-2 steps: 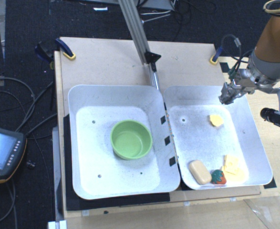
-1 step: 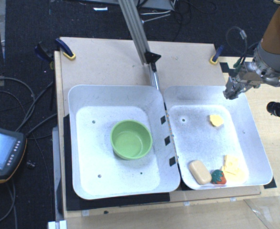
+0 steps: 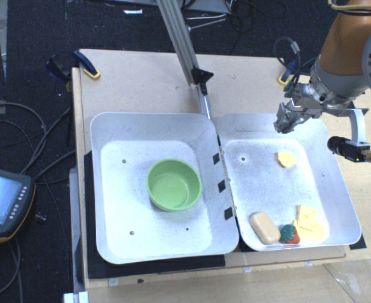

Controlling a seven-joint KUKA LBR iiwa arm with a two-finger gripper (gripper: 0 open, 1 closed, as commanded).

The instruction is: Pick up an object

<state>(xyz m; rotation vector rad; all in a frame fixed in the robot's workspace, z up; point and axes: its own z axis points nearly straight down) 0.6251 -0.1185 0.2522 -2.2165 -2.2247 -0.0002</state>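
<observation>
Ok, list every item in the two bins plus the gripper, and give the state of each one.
Green bowl: upright, open side up, nothing inside, in the left bin.
Small yellow piece: lying loose in the right bin, apart from the rest.
Tan oval piece: lying flat near the front wall.
Red and green piece: lying beside the tan one.
Yellow cheese-like piece: lying flat in the front corner.
Gripper: above the right bin's far edge, holding nothing.

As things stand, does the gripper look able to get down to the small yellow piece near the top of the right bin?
Probably yes. The gripper sits over the right bin's upper edge, close to the small yellow piece, which lies alone on bare floor. The other items are clustered at the bin's lower end, well clear of the way.
</observation>
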